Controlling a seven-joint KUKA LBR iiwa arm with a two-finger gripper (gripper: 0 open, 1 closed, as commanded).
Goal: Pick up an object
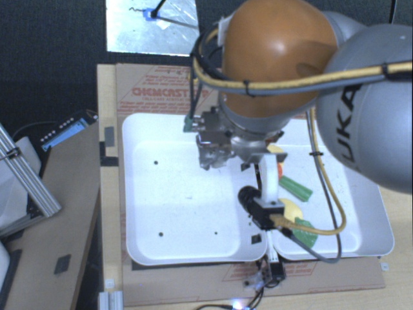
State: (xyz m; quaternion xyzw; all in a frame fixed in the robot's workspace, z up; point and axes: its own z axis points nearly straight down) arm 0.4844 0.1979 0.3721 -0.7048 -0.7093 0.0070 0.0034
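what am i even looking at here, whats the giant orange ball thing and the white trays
This is one photo from a camera fixed above a bench, looking down at a slant. The big orange and grey shape is a robot arm reaching in from the right. The metal part at its end is the gripper, its grasping tool, over the left white bin. The right bin holds small things, among them a green block and a yellow piece. I cannot tell whether the gripper holds anything.
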